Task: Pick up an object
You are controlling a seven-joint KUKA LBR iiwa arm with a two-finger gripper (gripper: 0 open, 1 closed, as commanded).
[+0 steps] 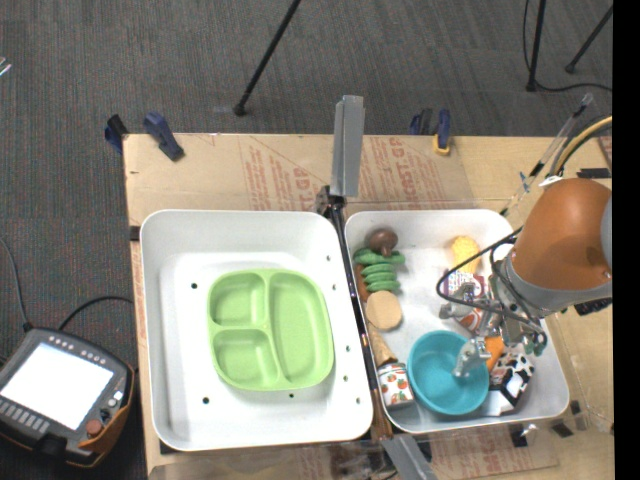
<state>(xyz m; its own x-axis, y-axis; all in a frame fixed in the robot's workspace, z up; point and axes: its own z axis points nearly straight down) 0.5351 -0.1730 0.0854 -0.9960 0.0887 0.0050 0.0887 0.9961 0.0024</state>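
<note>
Green divided plate (270, 329) ×1; teal bowl (440, 378) ×1; white bins (165, 268) ×2.

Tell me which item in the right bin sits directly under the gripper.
The teal bowl: the gripper hangs over its right rim, while the tan disc and green toy lie further left.

Smooth plastic green tray (270, 329), glossy teal bowl (446, 373), matt cardboard bench (250, 173)

A robotics lab: clamped cardboard-topped bench (290, 173), tripod legs (272, 46), teach pendant (62, 396) on carpet.
</note>
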